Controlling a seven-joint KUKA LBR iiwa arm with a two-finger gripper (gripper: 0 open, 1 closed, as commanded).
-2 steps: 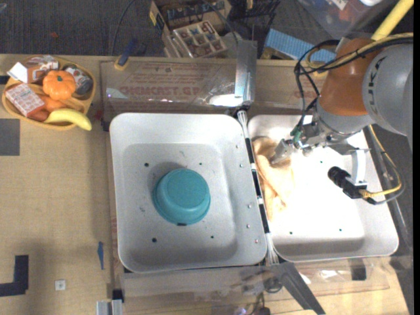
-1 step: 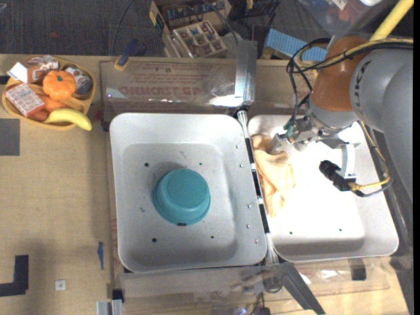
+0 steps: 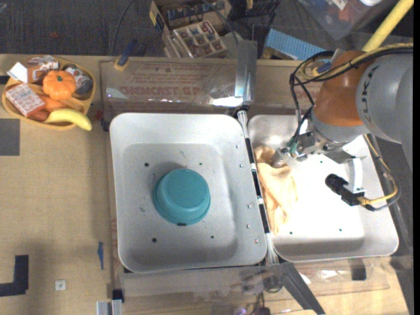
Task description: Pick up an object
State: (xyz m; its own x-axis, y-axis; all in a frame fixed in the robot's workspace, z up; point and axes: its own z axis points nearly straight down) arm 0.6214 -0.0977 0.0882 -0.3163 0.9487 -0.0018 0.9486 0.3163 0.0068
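Hovering my end effector [image 3: 283,157] over the right white plastic bin's [image 3: 341,241] back-left corner, grip state unclear; the crumpled tan cloth [image 3: 275,188] stretches frontward from just beneath it.

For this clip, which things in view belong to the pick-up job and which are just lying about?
Job:
- claw, low in the right white bin
- crumpled tan cloth beneath it
- round teal plastic bowl, upside down in the left white bin

Lying about:
- yellow dish of toy food
- cardboard boxes behind the bench
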